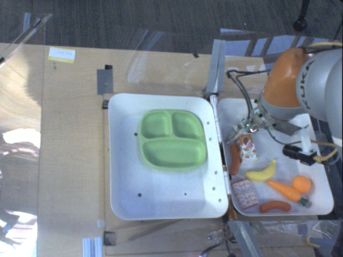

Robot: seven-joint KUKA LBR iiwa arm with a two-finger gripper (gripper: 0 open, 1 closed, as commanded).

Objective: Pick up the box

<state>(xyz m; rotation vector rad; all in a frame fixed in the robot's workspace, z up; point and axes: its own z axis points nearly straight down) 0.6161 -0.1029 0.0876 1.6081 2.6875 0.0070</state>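
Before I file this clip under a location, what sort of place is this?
Probably a robotics lab bench, not a kitchen: a robot arm reaches over two white bins, one holding a green divided plate, the other toy food such as a banana and a carrot.

A pale green divided tray [172, 140] is seen in a white bin [120, 159]. In the neighbouring white bin [320, 199], a yellow banana [261, 172], an orange carrot [284, 190], a round orange fruit [302, 183], reddish-brown sausages [275, 206] and red-and-white patterned boxes [244, 193] are pictured. The grey arm [321, 84] is banded in orange.
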